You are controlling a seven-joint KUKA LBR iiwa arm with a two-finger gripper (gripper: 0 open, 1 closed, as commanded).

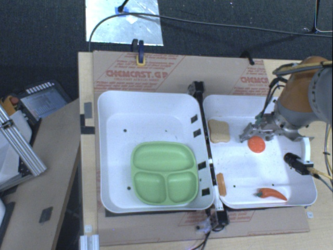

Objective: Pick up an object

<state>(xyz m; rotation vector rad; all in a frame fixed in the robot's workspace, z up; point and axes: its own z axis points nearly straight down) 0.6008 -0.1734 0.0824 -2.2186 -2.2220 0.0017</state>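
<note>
Just below the grey two-finger gripper point(253, 133), a round orange-red ball point(256, 145) touching its tip, grip state unclear, tan bread-like slab point(219, 131) to its left, orange carrot-shaped piece point(271, 194) well below.

In the right bin point(237, 105), bare floor lies open in the middle, between the bread slice point(219, 130), the orange ball point(256, 145), the carrot point(272, 194) and the small sausage point(221, 184). A green divided tray point(164, 172) takes up the left bin's point(119, 113) front; its back is open.
</note>
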